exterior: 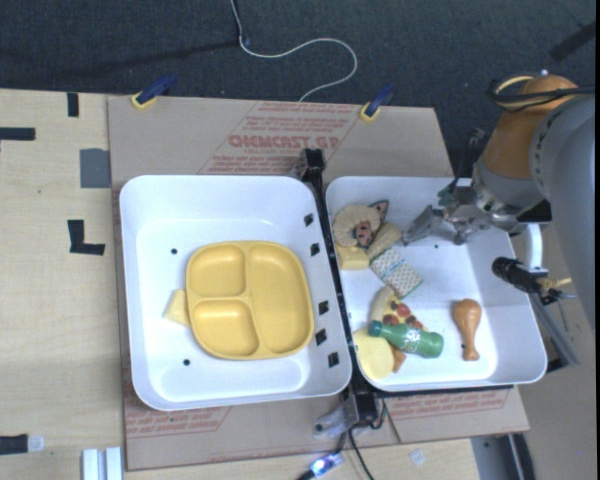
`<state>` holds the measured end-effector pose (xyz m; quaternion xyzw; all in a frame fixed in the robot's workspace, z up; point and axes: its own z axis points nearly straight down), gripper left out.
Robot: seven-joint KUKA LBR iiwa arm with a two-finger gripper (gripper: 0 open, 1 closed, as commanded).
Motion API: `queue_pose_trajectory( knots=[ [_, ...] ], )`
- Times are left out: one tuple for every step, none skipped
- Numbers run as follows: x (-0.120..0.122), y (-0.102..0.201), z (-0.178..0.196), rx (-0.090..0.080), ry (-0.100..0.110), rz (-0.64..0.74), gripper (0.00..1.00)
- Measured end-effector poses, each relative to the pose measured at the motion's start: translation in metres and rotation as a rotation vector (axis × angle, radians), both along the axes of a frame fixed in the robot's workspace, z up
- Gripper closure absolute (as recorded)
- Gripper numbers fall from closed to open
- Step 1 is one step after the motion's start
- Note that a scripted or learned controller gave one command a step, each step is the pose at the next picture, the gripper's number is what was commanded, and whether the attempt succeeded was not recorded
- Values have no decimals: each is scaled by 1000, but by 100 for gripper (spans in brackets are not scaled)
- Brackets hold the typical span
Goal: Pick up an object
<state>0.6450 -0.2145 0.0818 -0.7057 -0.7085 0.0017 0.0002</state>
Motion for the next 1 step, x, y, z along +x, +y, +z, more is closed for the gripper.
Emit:
queue_pose_trajectory(
  knots=[
    [2,0,14,-1,-3,1,100]
  ],
)
